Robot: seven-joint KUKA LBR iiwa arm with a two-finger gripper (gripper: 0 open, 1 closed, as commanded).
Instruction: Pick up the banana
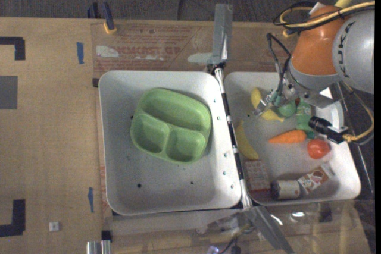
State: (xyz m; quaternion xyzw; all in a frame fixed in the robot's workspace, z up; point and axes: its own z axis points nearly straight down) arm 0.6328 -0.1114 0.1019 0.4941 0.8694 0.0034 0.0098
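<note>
The grey two-finger gripper (269,103) hovers low in the right white bin (351,181), right at a yellow plastic banana (264,105) near the bin's far left corner. Whether it's spread or clamped, I cannot tell. No lift yet, so the pickup remains.

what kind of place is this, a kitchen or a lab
Most likely a robotics lab bench: a KUKA arm reaches over two white bins, toy food such as a carrot lies in one, and blue tape marks dot the board.
</note>
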